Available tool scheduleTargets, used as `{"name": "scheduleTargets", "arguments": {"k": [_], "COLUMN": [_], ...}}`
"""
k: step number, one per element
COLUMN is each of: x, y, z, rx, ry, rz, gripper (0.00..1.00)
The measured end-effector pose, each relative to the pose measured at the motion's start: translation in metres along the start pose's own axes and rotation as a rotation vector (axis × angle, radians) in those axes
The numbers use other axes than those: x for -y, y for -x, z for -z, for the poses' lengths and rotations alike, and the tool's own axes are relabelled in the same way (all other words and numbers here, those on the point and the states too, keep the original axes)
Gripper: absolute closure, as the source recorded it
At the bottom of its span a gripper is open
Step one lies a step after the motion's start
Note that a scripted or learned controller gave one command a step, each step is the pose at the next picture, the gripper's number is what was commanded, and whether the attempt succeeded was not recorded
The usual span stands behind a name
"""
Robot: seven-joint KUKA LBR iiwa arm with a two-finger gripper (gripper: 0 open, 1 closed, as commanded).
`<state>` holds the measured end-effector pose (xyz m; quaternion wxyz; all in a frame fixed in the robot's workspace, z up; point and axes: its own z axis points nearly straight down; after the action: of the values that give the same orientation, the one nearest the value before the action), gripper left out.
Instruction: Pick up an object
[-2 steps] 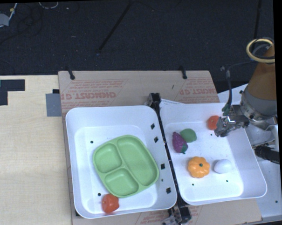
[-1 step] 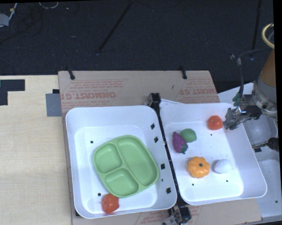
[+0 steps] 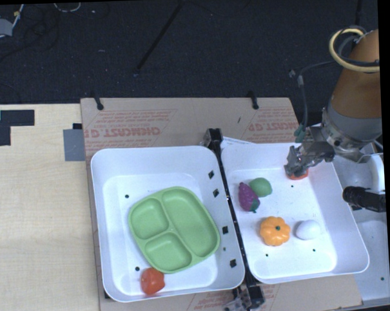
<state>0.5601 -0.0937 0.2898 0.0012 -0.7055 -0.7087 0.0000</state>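
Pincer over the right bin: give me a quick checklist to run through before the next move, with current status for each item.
1. Pincer is above the right bin, near its far edge: ok.
2. A target lies under it: a small red-orange object shows just below the fingertips: ok.
3. Object actually held between the fingers: cannot tell, the pincer body hides most of it.
4. Neighbours clear of the pincer: green piece, purple piece, orange pumpkin and white egg all lie apart from it: ok.
5. Left bin contents undisturbed: green divided plate and red tomato lie away from the arm: ok.
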Motion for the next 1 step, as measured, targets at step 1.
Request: {"name": "scheduleTargets", "arguments": {"k": [1], "x": [-0.0158], "y": [-0.0436], "z": [-0.0217], "rx": [0.0], "ry": [-0.003], "rz": [-0.001], "gripper": [1.0]}}
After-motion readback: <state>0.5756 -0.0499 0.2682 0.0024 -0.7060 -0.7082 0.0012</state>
